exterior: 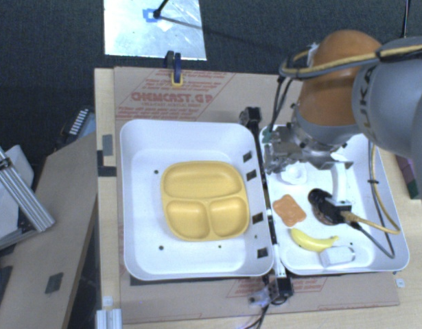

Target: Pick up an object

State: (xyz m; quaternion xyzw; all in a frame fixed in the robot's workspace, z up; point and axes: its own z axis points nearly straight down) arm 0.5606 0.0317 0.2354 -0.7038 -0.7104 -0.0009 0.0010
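My tool point(283, 157) hangs over the right bin point(375, 256), by its left wall; whether apart or together, I cannot tell. The orange slice point(289, 210) lies just camera-ward of it. The banana point(313, 239) lies farther that way, lengthwise across the bin.

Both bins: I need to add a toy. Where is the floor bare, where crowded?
Bare floor rings the yellow divided tray in the left bin, widest along its far edge. The right bin is crowded: flat orange piece, banana and white piece lie at its near end, the gripper over its far end.
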